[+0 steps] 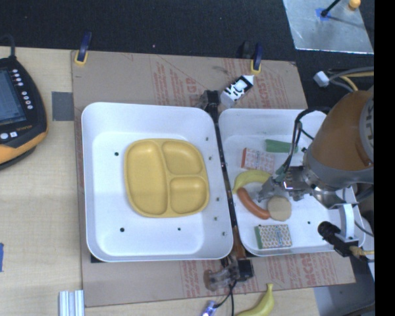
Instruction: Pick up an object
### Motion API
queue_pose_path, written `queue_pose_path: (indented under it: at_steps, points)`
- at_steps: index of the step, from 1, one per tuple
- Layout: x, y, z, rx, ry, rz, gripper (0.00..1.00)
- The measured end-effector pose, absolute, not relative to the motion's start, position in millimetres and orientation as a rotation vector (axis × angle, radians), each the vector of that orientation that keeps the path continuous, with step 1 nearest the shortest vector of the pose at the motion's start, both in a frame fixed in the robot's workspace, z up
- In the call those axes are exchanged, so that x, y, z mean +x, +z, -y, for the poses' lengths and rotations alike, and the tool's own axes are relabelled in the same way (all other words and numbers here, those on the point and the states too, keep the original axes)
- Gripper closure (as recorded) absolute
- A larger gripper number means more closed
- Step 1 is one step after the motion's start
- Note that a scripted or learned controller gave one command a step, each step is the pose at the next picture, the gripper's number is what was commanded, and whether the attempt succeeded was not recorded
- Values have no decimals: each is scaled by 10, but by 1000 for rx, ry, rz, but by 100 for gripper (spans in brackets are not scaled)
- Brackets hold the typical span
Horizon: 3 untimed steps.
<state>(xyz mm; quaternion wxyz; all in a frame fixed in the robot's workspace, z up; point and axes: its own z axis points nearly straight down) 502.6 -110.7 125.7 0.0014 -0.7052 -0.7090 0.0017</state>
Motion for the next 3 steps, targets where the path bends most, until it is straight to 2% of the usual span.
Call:
queue_pose_path:
  at_steps: [1,2,3]
  points:
    - [4857,936,965,-2217,-1,2231,0]
    - [4867,1042,980,-2213,1,2237,100]
    - [5606,1921,535,-2215,1,2225,100]
